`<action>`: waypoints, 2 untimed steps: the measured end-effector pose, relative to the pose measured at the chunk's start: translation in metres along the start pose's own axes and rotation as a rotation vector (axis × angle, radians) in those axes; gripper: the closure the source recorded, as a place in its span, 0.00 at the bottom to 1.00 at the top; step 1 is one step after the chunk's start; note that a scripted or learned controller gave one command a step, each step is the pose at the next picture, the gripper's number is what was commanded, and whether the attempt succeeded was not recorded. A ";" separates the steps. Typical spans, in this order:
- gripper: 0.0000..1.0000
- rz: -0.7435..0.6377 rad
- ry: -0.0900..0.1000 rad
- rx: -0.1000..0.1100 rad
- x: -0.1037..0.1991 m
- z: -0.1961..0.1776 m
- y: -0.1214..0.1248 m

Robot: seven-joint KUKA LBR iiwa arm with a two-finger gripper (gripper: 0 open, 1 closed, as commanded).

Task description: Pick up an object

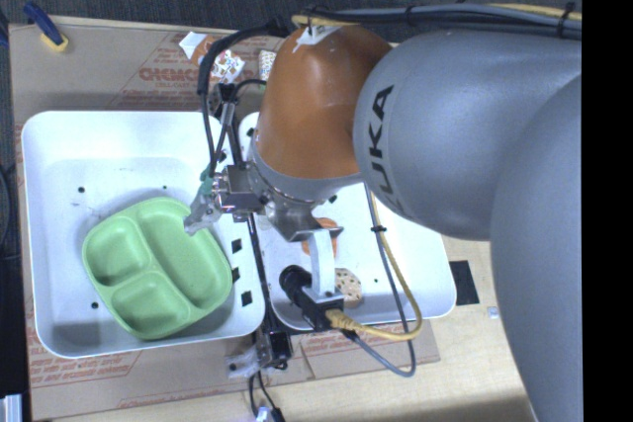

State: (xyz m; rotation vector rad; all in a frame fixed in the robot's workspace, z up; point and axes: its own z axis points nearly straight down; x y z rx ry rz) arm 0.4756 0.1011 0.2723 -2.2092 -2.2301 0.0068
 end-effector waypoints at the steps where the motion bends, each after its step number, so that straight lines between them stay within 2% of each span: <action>1: 0.00 0.005 -0.001 0.000 -0.086 0.081 0.000; 2: 0.00 0.006 0.001 -0.003 -0.144 0.081 0.000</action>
